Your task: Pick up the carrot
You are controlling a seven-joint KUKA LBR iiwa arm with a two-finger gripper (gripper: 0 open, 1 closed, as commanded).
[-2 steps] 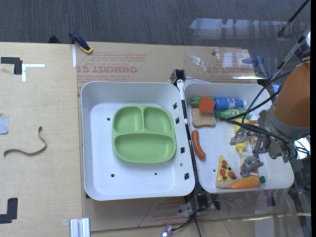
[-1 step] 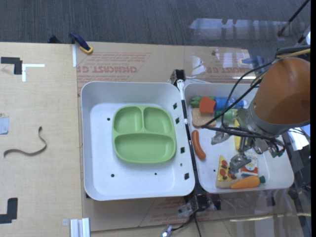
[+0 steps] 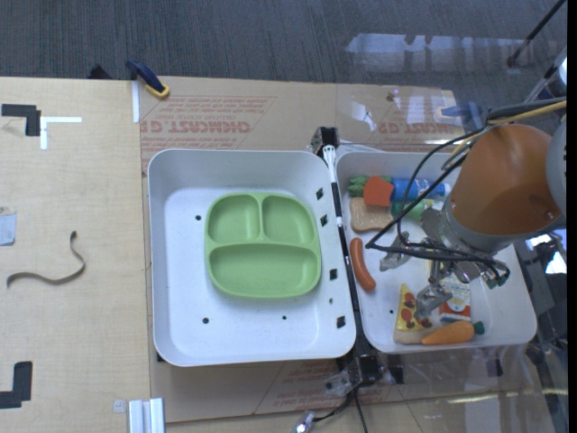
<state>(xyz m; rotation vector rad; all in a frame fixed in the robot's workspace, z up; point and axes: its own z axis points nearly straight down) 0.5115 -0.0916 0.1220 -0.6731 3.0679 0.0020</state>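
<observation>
Carrot (image 3: 448, 334) at right bin's (image 3: 518, 318) front edge, end effector (image 3: 436, 298) just above; grip state unclear

On the bench (image 3: 72, 179), the left bin (image 3: 171, 332) holds a green divided plate (image 3: 264, 245). In the right bin (image 3: 518, 318), the pincer (image 3: 433, 303) hangs just above a pizza slice (image 3: 411, 318), with the carrot (image 3: 448, 333) lying beside it near the front wall. A sausage (image 3: 362, 265) lies along the bin's left side.

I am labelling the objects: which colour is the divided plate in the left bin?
Light green. The divided plate shows plainly in the camera view, inside the left bin.
</observation>
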